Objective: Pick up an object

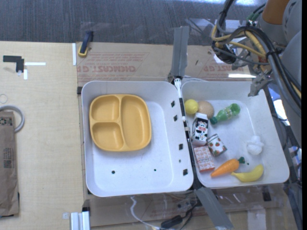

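**Arm waits at the upper right, the objects lie below and to its left**

The arm (288, 13) is visible at the 2 o'clock corner of the camera view, above the far edge of the right bin (276, 128). Its claw cannot be made out among the cables (240, 37), so I cannot tell its state.

All possible objects lie in the right bin, toward 7 o'clock from the arm. The green bottle (225, 113) is the nearest one; its long axis runs from 8 to 2 o'clock. Beside it, near the divider, are a lemon (191, 107) and a brown ball (205, 108), which touch each other. Under them stands a small milk carton (200, 129), then a little cup (217, 145) and a red packet (204, 159), all close together. At the near edge, the carrot (225, 167) and the banana (249, 173) lie almost end to end. A white lump (254, 145) lies apart, with free space around it.

In my judgement the bottle or the white lump is the easier choice, because the group by the divider is crowded. The left bin (134, 176) holds a yellow plate (120, 122) with sections.
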`<state>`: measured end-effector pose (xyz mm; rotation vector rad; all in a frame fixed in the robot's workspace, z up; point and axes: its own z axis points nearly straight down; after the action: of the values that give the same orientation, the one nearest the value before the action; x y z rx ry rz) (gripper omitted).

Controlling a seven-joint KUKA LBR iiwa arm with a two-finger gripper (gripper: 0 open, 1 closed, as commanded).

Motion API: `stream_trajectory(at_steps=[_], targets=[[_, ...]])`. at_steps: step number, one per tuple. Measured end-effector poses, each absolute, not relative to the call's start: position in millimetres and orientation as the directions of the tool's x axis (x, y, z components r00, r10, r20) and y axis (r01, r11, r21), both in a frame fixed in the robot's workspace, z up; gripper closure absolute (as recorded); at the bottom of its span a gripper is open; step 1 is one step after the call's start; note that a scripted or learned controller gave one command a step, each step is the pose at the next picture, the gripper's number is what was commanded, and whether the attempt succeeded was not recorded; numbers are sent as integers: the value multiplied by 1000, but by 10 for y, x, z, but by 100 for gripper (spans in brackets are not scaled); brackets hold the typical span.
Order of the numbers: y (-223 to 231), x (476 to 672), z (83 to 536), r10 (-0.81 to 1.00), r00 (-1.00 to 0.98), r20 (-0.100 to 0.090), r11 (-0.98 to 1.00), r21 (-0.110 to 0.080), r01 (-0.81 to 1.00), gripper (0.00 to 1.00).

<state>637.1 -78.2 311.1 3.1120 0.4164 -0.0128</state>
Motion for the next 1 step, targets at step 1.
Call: stream_trajectory(at_steps=[1], targets=[[-426,5601,1959,261,965,-10,-965,-1,261,0]])
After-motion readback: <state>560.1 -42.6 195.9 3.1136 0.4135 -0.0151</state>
